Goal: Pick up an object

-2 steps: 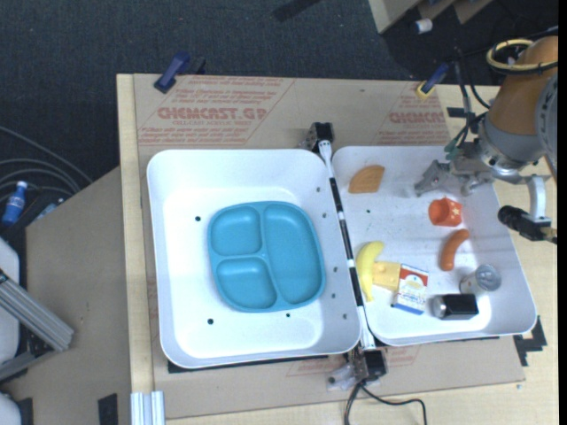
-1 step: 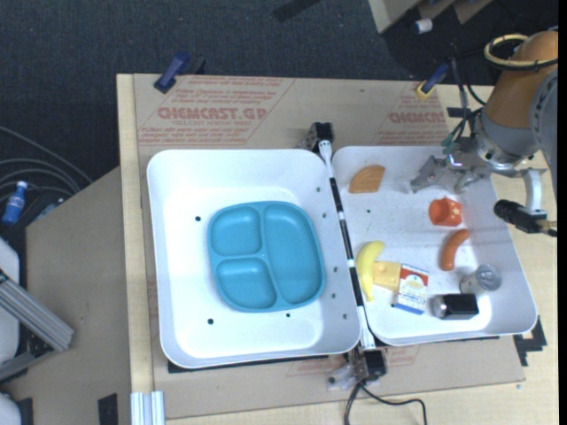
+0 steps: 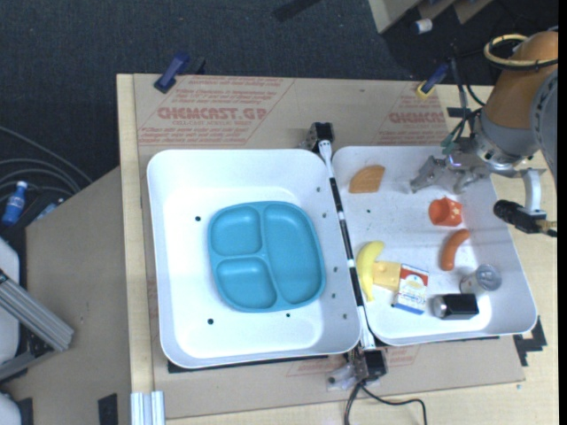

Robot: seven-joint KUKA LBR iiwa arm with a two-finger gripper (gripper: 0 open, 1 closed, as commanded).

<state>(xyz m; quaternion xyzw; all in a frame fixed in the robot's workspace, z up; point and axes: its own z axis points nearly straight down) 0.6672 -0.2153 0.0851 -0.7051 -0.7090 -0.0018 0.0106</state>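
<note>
- Gripper (image 3: 440,173) sits over the far part of the right bin (image 3: 518,312), fingers splayed open, nothing between them.
- Arm (image 3: 518,104) enters from the right edge; orange band sits above the grey wrist.
- Right bin holds the pick candidates, all loose on the floor of the bin.
- Orange bread-like piece (image 3: 367,179): far-left area of the right bin, left of the gripper, clear of it.
- Red pepper-like item (image 3: 446,211): just below the gripper in the view, near the fingertips; can't tell if it's touching.
- Sausage (image 3: 454,248): lying at a slant, just below the red item, apart from it.
- Banana (image 3: 367,264): against the left wall of the right bin, touching the cheese wedge (image 3: 386,275).
- Small carton (image 3: 411,290): red-and-white top, beside the cheese, near edge of the bin.
- Black block (image 3: 455,305): right of the carton, close to the near rim.
- Grey round object (image 3: 485,278): just above the black block, near the right wall; too blurred to identify.
- Left bin (image 3: 177,193) holds a blue divided plate (image 3: 265,255), three compartments, roughly centred, lying flat.
- Both bins sit side by side on a cardboard-covered bench (image 3: 221,113), rims touching along the middle.
</note>
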